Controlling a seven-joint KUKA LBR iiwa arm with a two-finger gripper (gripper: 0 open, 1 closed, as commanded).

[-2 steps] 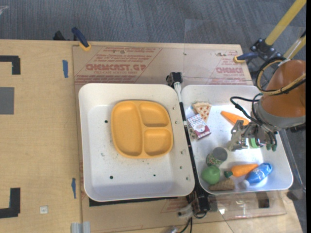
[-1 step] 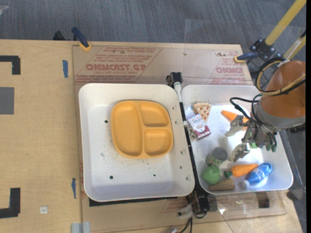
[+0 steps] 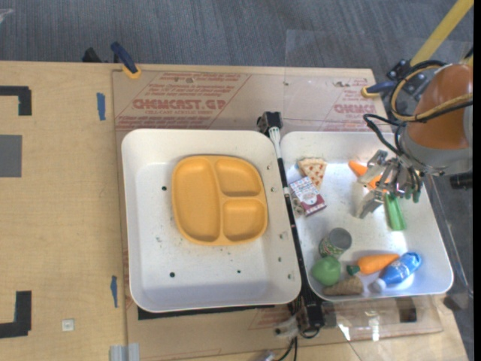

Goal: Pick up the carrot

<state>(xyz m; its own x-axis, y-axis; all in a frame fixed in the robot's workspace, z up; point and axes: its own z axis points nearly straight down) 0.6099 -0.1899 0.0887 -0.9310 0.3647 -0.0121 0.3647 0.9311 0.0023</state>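
Carrot, an orange tapered plastic piece (image 3: 377, 262), lies near the right white bin's (image 3: 440, 235) front, well below the tool (image 3: 379, 190); tool's opening cannot be told.

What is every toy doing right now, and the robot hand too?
carrot: lying flat in the right bin, apart from the gripper.
gripper: low over the right bin, beside the green piece.
green piece: lying flat.
can: standing upright.
orange tray: flat in the left bin.
pizza slice: lying flat.
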